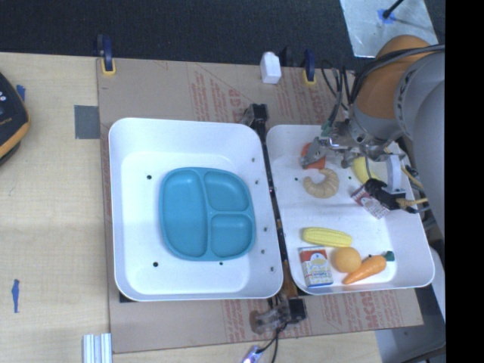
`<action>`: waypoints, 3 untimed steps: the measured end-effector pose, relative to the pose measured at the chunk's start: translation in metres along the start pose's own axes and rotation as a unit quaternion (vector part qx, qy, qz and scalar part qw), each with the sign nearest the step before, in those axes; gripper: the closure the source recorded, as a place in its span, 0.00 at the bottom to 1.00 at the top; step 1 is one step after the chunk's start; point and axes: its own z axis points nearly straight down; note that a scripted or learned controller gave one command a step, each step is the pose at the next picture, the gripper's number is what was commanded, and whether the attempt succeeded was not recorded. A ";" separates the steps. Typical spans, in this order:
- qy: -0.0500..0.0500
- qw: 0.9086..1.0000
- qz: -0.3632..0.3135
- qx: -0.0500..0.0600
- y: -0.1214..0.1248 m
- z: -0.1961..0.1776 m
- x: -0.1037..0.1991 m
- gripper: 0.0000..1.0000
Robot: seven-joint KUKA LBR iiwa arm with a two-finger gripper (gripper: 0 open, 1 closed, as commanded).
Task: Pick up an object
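My gripper point(330, 144) hangs low over the far end of the right bin point(408, 237), reaching in from the right. Directly beneath it lie a small red-orange item point(311, 153) and a tan croissant point(321, 183); I cannot tell whether it touches either. A yellow piece point(361, 169) and a dark wrapped item point(371, 199) lie just right of the croissant. Nearer the front of this bin are a corn cob point(326, 237), an orange point(346, 259), a carrot point(368, 268) and a small red-and-white box point(315, 268).
The left bin point(136, 150) holds a blue divided plate point(206, 212). The grey arm with its orange band point(393, 74) covers the right bin's far right corner. A black-and-yellow device point(9, 119) sits at the bench's left edge.
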 end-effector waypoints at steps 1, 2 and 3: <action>0.001 1.000 -0.001 0.002 0.000 0.000 0.014 0.00; 0.000 1.000 0.000 0.001 0.000 0.000 -0.040 0.00; 0.001 1.000 -0.002 0.002 0.000 0.000 0.008 0.00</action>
